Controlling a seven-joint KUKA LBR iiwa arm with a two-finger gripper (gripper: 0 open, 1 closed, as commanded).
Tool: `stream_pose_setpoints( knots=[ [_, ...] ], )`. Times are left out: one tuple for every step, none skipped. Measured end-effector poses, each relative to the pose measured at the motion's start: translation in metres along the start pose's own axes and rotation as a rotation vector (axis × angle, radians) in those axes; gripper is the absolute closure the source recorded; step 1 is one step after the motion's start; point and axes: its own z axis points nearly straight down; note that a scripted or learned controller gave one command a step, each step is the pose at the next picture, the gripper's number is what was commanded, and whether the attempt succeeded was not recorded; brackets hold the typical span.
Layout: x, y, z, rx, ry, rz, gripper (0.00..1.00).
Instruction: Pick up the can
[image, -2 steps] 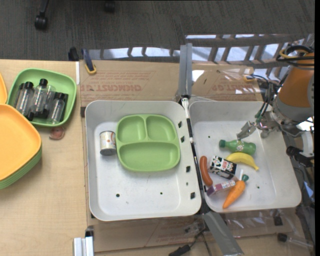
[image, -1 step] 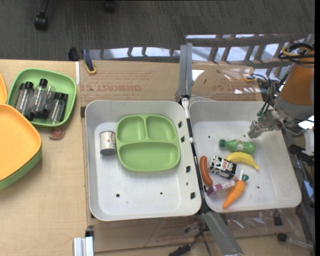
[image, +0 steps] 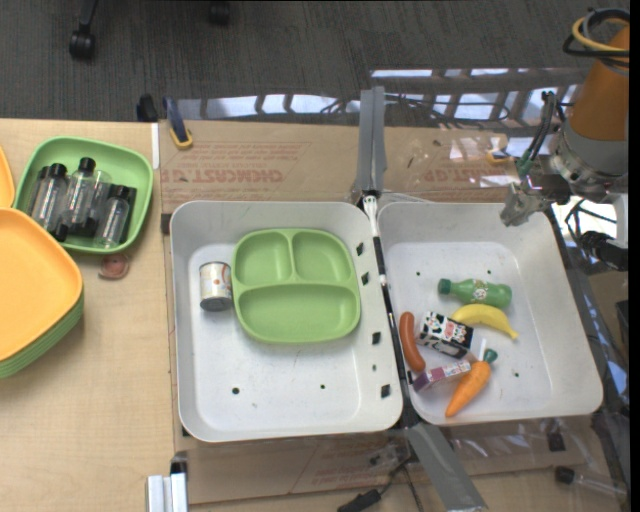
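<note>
Grey claw (image: 520, 205) small, blurred at right bin's far rim; finger state indeterminable. Can (image: 214, 286) in left bin, beside green tray (image: 297, 285), well apart from claw.

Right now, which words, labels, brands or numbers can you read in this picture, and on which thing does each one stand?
"CHEMCUT2" or close to it: red print on the cardboard behind the bins, upside down and mirrored, so the letters are uncertain.
Can: label too blurred to read.
Green bottle: label too small to read.
Black-and-white carton: print too small to read.
Small bottles in the green tray: no readable labels.
</note>
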Motion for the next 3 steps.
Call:
stream_pose_setpoints(
  knots=[
    [0.056,-0.001,0.005,0.002,0.001,-0.082,1.0],
    [0.044,0.001,-0.009,0.0,0.0,-0.092,1.0],
    [0.109,-0.017,-0.001,0.003,0.001,-0.113,1.0]
  ],
)
